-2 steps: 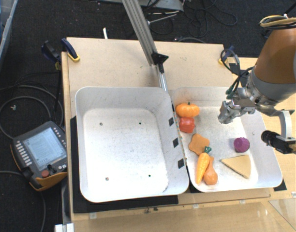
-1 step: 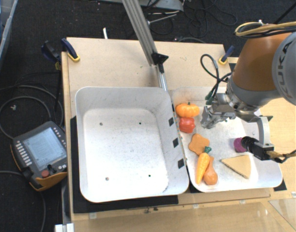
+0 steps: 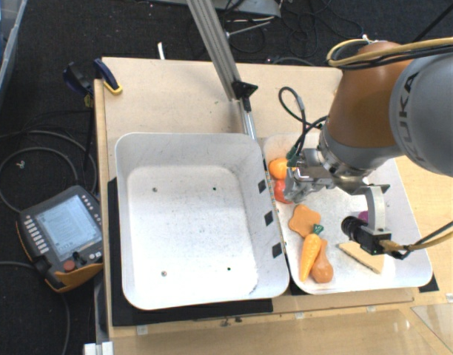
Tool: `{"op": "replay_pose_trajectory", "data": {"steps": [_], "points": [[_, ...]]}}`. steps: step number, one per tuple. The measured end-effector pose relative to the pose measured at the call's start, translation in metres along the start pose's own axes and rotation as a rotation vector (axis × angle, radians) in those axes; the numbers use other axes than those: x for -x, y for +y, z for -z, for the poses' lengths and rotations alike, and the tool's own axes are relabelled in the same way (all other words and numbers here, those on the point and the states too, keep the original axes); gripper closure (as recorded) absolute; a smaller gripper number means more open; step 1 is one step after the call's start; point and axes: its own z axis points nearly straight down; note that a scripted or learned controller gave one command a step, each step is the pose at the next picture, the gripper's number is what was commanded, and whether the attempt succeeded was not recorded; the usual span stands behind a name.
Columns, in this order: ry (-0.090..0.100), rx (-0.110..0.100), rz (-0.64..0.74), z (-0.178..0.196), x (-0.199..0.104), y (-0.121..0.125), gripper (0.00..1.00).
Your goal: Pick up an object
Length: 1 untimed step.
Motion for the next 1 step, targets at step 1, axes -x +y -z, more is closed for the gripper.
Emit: {"op": "replay_pose_trajectory", "data": {"steps": [1], "points": [[0.0, 0.002, 0.0, 0.0057, -0.0549, -0.0052, 1.0]]}}
